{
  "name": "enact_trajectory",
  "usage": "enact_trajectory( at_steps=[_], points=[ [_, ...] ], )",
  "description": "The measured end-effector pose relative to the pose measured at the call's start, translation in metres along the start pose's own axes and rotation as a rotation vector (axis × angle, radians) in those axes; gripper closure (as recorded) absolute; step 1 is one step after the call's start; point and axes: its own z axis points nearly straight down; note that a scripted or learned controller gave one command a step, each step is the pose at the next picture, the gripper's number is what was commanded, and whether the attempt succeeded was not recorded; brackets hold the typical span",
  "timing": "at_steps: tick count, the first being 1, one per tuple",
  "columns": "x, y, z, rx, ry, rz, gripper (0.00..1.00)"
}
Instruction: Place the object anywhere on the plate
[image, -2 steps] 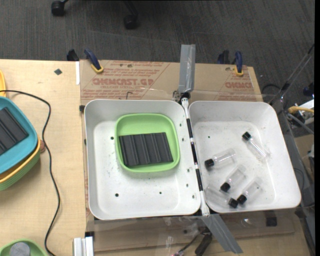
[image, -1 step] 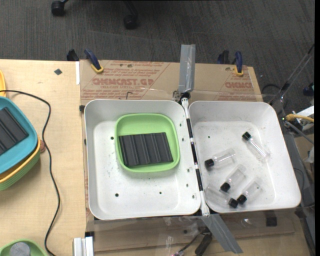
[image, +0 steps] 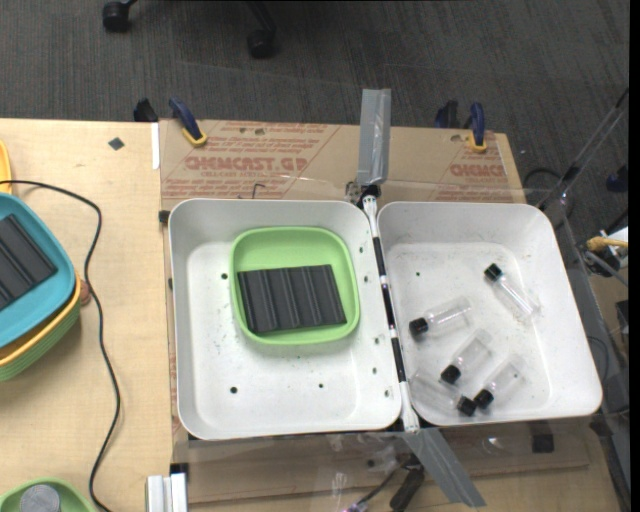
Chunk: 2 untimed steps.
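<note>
A square light-green plate (image: 294, 286) lies in the left white bin (image: 200, 400), towards its back. A dark ribbed rectangular pad (image: 292, 299) rests on the plate. In the right white bin (image: 570, 400) lie several clear plastic vials with black caps. One vial (image: 509, 289) is near the back right, another (image: 441, 320) is at the left middle, and a third (image: 466, 360) lies in front of it. More vials (image: 493, 388) sit close together near the front wall.
A teal tray (image: 30, 270) on a stack stands at the bench's left edge, and a black cable (image: 100, 330) runs past it. Cardboard (image: 260, 160) held by clamps lies behind the bins. A grey taped post (image: 374, 140) rises at the bins' shared back corner.
</note>
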Motion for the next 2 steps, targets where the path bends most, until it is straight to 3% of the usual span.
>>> enact_trajectory(
  at_steps=[2],
  points=[
    [-0.023, -0.005, 0.027, 0.000, 0.000, -0.001, 0.00]
  ],
)
